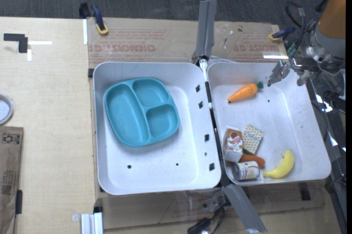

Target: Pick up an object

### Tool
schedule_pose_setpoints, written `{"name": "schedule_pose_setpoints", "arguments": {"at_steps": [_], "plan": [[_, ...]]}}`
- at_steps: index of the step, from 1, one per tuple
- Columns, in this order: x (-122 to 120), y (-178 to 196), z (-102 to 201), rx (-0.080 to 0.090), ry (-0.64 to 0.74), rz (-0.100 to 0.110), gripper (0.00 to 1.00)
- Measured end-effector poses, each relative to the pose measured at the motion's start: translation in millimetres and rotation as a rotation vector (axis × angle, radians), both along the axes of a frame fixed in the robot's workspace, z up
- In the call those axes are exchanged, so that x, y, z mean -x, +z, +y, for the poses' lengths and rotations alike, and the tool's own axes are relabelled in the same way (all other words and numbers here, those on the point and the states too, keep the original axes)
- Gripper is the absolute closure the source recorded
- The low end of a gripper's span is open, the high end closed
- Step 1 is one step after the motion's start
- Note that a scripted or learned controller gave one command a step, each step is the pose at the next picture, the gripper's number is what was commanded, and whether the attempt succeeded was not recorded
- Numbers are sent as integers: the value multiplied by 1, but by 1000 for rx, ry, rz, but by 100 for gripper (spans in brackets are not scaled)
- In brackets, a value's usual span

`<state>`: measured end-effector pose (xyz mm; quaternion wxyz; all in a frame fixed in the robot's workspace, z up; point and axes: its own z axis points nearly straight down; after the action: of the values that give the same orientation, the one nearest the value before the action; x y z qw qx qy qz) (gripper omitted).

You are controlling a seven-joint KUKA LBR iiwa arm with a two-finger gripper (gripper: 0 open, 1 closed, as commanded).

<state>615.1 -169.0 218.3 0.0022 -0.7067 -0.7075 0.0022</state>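
Note:
The right bin (pixel 308 117) holds an orange carrot (pixel 243 92) near its back. Clustered at its front are a small carton (pixel 234 142), a patterned packet (pixel 252 138), an orange-red sausage-shaped item (pixel 253 160), a tin can (pixel 246 171) on its side and a yellow banana (pixel 280 166). My gripper (pixel 287 76) hangs over the bin's back right corner, to the right of the carrot and above it. It is open, with nothing between its fingers.
The left bin (pixel 110 172) holds a blue divided plate (pixel 142 112). A grey divider post (pixel 206 29) rises between the bins at the back. Clamps (pixel 99 21) sit on the cardboard behind. A roll of tape (pixel 3 110) lies at far left.

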Motion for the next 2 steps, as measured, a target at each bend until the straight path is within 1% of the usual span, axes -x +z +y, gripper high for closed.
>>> {"name": "schedule_pose_setpoints", "arguments": {"at_steps": [1,2], "plan": [[-44,-89,-3,2,-117,-2,0],[-45,-37,-23,3,-200,-4,0]]}}
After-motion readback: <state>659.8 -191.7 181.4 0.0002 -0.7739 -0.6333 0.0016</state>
